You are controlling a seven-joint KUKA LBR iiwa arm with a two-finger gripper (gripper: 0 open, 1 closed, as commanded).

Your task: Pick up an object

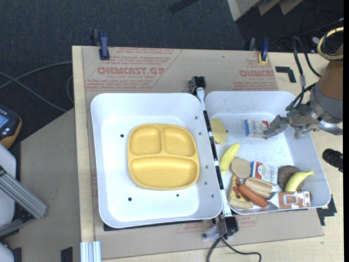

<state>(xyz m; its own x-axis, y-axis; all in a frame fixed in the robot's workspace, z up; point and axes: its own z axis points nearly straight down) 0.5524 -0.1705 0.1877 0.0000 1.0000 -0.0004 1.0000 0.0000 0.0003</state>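
Observation:
My gripper [285, 129] hangs over the far part of the right bin [319, 162], its two fingers spread apart with nothing between them. Its left finger tip is right beside a small blue and white carton [254, 127], which lies flat on the bin floor. Heaped in the near half of that bin are a yellow banana [229, 156], a round brown cookie [240, 167], a hot dog [254, 192], a red and white carton [266, 172], a dark brown muffin [286, 174], a second banana [299, 179] and an orange carton [294, 200].
A pale yellow chip [218, 130] lies by the right bin's left wall. The left bin [103, 146] holds a yellow divided plate [163, 156]. Clamps and a black bracket [197, 84] sit at the bench's far edge.

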